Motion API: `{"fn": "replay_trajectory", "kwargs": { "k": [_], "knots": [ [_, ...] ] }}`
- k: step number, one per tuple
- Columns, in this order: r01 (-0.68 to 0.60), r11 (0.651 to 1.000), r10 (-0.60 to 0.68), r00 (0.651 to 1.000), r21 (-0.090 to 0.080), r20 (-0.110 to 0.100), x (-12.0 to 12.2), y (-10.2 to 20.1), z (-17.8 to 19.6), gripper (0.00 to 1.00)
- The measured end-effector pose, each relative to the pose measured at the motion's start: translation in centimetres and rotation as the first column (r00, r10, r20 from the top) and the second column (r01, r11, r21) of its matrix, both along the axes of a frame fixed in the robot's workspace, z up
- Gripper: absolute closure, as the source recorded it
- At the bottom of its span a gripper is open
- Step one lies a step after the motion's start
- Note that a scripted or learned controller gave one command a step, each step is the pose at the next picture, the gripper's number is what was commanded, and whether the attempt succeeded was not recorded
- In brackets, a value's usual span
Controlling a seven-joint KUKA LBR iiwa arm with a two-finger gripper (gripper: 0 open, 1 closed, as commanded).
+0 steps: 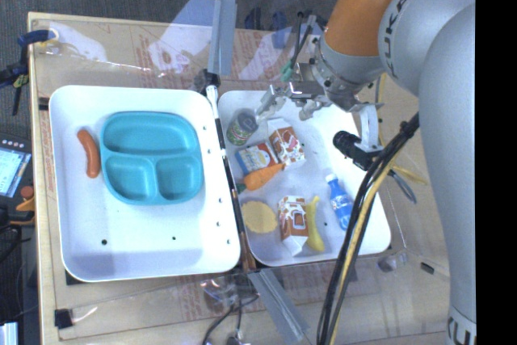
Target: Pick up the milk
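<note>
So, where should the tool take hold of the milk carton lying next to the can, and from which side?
Probably across its mid-body, on the two long flat sides, coming straight down from above. The milk carton lies flat in the right bin, the can and carrot crowd its left side, and the tool hangs close by it.

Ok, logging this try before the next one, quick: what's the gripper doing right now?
Gripper: open, holding nothing, above the far end of the right bin, near the can.

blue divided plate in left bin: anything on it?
Empty: all three compartments of the blue divided plate show bare plastic. The orange sausage lies beside it.
</note>
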State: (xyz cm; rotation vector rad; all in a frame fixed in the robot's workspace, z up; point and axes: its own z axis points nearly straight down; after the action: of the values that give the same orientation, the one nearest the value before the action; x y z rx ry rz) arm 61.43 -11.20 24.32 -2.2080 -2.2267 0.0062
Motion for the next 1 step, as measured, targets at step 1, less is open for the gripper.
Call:
{"fn": "replay_trajectory", "kwargs": {
  "k": [1],
  "knots": [
    [-0.109,0.994,0.109,0.994,0.000,0.001,-2.70,-2.71,-13.00,0.00]
  ]
}}
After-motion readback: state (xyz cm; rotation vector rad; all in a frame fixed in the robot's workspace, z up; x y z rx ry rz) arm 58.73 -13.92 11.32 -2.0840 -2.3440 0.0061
